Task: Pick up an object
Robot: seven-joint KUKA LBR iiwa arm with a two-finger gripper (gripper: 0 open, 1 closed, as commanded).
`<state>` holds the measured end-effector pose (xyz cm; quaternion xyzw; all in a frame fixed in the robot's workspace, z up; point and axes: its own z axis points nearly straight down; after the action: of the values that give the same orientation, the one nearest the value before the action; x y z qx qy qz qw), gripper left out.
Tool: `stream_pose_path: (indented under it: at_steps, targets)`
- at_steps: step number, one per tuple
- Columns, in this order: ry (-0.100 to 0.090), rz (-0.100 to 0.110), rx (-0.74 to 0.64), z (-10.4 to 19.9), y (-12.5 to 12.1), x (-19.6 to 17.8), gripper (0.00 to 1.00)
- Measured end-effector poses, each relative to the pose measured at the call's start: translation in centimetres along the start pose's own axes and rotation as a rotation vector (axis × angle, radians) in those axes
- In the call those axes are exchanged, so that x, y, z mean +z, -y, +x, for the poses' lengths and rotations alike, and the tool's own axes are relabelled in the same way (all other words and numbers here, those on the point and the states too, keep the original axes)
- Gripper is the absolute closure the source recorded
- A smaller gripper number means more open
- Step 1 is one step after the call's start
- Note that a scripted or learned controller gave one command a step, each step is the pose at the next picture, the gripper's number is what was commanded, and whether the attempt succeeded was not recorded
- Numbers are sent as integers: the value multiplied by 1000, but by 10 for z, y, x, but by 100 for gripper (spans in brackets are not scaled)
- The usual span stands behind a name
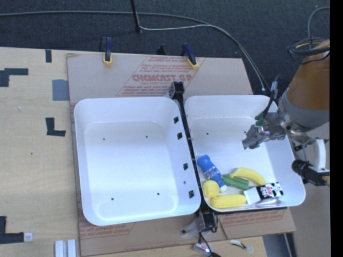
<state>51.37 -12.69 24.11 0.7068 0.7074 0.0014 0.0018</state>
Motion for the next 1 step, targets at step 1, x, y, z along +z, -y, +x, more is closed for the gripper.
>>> stream_pose_path:
  at_steps: [1]
  targets:
    - [0,2,0,0,-1,-37,100]
